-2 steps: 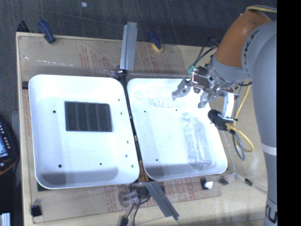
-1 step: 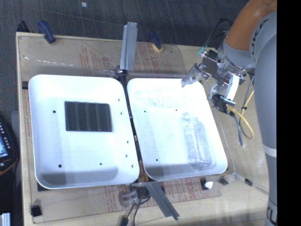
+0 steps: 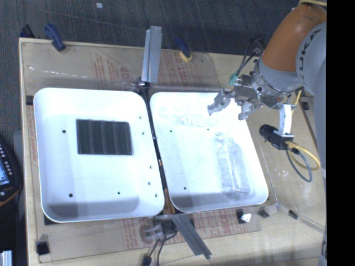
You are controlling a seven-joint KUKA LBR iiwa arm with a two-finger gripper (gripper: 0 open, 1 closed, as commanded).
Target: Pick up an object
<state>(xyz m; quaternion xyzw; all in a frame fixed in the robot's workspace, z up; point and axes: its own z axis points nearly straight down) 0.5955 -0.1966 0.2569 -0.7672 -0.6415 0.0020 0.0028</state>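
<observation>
A clear plastic bottle (image 3: pixel 232 168) lies lengthwise in the right part of the right bin (image 3: pixel 188 198), faint against the white floor. A dark ribbed rectangular block (image 3: pixel 104 137) lies flat in the left bin (image 3: pixel 55 204). My gripper (image 3: pixel 229 106) hangs above the right bin's upper right corner, its two fingers spread apart with nothing between them. It sits well above and beyond the bottle's top end. The grey arm with its orange band (image 3: pixel 294 32) comes in from the upper right.
A metal divider bar (image 3: pixel 151 54) stands at the back between the bins. Blue clamps (image 3: pixel 54 37) hold the bench's back edge. Black and yellow cables (image 3: pixel 288 143) trail beside the right bin's right wall. A bracket (image 3: pixel 188 240) sits at the front.
</observation>
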